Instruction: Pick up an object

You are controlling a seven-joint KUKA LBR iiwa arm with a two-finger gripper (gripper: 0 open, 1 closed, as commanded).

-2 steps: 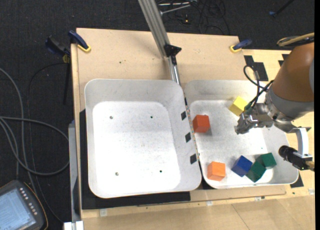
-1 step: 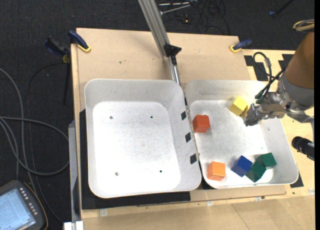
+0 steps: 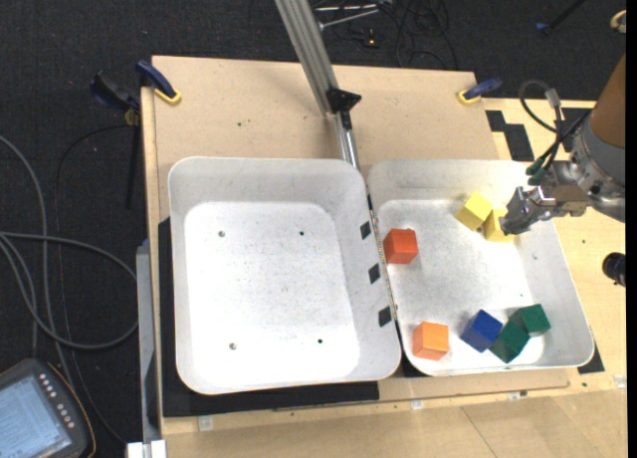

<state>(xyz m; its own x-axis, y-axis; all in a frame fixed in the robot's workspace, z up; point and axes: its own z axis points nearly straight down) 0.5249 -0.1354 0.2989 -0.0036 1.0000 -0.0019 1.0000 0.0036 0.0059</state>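
Observation:
The right bin (image 3: 557, 277) holds several blocks. A yellow block (image 3: 478, 213) lies near its far right side, with an orange-red cube (image 3: 400, 245) to its left. Along the near edge sit an orange cube (image 3: 431, 340), a blue cube (image 3: 483, 330) and two green blocks (image 3: 522, 330). My gripper (image 3: 516, 217) hangs just right of the yellow block, low over the bin. Its dark fingers are close against the block's right side, and nothing shows between them.
The left bin (image 3: 189, 247) stands beside the right one. A metal pole (image 3: 309, 38) slants from the top of the view down to the bins' shared edge. Clamps (image 3: 159, 83) hold the board's far corners. Cables lie on the dark floor at left.

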